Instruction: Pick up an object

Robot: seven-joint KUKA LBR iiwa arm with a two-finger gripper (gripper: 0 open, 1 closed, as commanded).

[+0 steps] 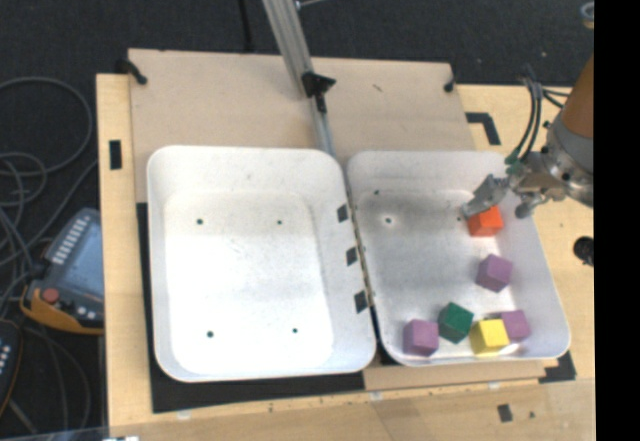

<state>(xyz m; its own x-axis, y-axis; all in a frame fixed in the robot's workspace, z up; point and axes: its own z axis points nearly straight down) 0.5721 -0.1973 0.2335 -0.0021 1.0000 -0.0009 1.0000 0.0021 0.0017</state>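
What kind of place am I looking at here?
Probably a robotics test lab: a grey robot arm's gripper reaches over a shallow white bin of small coloured blocks, such as the orange cube, with loose black cables beside the bench.

- You see two white bins side by side: the left bin and the right bin.
- The gripper reaches in from the right, just over an orange block in the right bin.
- A purple block sits below the orange one.
- Along the near edge sit another purple block, a green block, a yellow block and a third purple block.
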